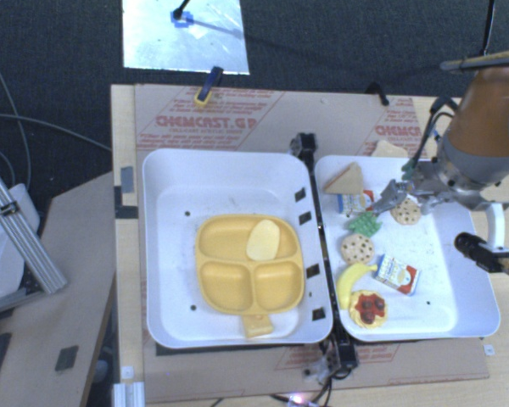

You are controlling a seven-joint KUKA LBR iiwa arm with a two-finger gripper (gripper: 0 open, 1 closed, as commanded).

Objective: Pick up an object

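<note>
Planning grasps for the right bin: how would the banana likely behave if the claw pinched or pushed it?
The banana looks like smooth moulded toy food, so probably stiff and light. Its curved, rounded body may slip between narrow fingers or pivot when pushed. It lies close beside the pizza slice and a cookie, so a nudge would likely shift them.

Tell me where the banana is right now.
The banana lies in the right bin, near its left wall, just below a round cookie and above the small pizza.
</note>
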